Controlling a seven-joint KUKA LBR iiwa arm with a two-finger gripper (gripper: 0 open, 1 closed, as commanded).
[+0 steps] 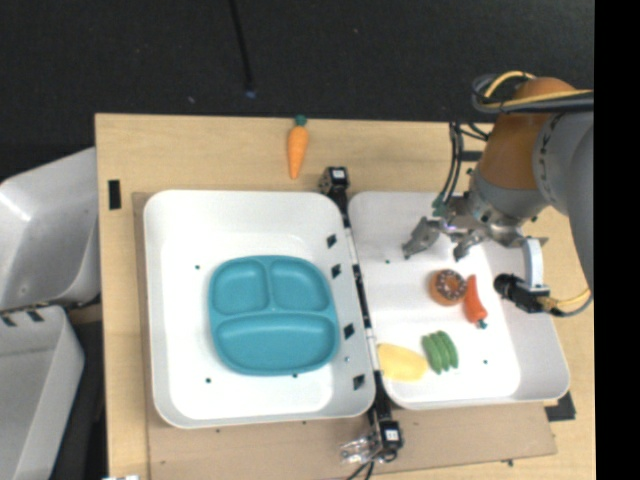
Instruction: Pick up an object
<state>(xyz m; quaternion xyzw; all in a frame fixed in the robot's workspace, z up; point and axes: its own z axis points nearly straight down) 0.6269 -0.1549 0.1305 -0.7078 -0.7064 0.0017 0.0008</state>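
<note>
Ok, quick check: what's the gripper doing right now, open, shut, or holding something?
Gripper: open, fingers spread, holding nothing. It hangs over the right bin, up-left of the brown round toy.

The wooden bench (120,158) bears two white bins (170,368) and a toy carrot (297,148).

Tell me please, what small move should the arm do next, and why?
Probably shift the claw toward the brown round item and descend on it. The claw hangs open above bare floor of the right bin, with nothing between its fingers, and that item, beside the red pepper, lies nearest.
</note>
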